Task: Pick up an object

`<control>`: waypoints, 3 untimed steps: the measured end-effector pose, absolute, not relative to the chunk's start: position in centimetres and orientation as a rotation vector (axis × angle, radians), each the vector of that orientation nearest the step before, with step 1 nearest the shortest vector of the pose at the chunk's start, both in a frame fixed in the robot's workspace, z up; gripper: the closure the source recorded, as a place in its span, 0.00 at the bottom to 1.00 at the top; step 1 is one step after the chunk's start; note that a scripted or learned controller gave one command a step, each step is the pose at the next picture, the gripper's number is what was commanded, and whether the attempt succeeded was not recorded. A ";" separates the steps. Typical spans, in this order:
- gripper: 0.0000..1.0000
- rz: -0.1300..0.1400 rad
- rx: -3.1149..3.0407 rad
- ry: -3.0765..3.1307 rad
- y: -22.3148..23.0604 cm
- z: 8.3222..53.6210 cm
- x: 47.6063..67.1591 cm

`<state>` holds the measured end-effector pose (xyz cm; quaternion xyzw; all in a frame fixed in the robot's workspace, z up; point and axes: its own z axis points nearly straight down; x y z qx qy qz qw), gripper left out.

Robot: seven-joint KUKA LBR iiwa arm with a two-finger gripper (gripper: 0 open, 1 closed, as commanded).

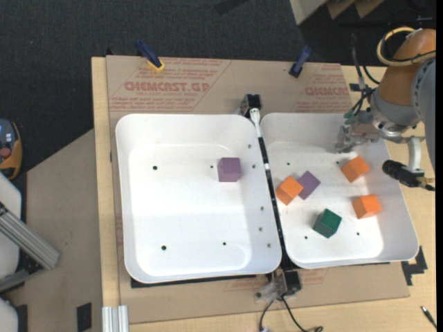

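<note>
1. The orange cube (pixel 356 169) nearest the fingers lies in the right bin (pixel 394 244), just below and a little to the right of the gripper (pixel 346 141). It looks like the likeliest target, though that is a judgement. It sits tilted to the bin's edges, so fingers coming down square to the bin may catch its corners and push it aside.
2. Whether the fingers are open or closed I cannot tell; they are small and blurred against the white floor. If they descend closed, they would only press on the cube.
3. The second orange cube (pixel 367 205) and the green cube (pixel 327 223) lie further below the fingers, well apart from each other, so they pose little risk.
4. A third orange cube (pixel 289 189) touches a purple cube (pixel 309 184), below and to the left of the fingers. A grasp there could clamp both or knock one away.
5. The purple cube in the left bin (pixel 229 169) lies far to the left, across the dividing rims.
</note>
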<state>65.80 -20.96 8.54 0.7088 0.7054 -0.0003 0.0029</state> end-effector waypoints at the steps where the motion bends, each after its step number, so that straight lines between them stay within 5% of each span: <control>1: 1.00 0.011 2.209 2.219 -16.6 18.4 66.9; 3: 1.00 0.006 2.209 2.213 -21.7 11.7 60.5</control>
